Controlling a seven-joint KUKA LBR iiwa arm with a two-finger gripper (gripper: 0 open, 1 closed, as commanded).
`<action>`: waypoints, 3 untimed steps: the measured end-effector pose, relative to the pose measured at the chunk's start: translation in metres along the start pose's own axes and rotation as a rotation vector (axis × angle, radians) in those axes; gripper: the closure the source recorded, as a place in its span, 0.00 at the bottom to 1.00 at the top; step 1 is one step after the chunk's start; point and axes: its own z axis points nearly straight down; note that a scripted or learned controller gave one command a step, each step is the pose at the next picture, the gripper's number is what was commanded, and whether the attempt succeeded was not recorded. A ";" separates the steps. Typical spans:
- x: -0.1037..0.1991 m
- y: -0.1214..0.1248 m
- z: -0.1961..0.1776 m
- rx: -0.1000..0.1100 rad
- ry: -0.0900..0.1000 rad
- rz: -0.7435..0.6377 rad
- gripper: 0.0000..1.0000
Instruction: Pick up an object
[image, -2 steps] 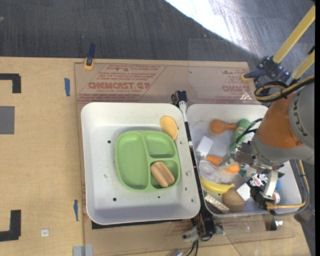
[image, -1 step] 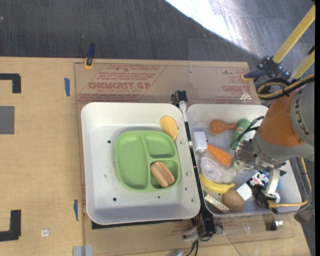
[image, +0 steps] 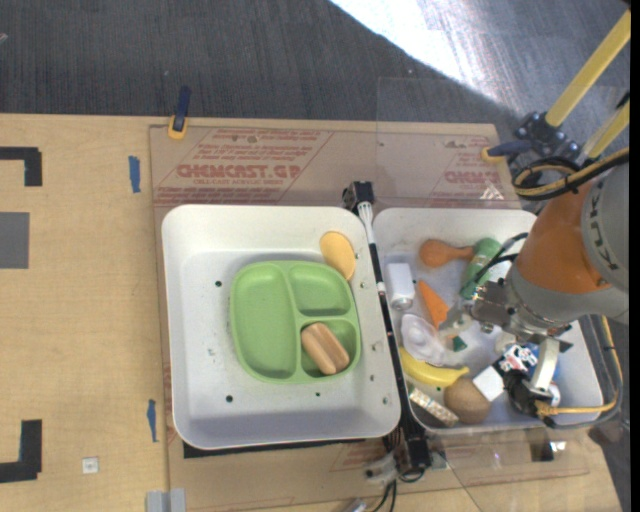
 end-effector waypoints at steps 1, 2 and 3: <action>0.016 0.015 0.018 -0.009 0.004 0.265 0.00; 0.017 0.017 0.007 -0.014 0.004 0.259 1.00; 0.037 0.055 -0.151 -0.009 0.004 0.217 1.00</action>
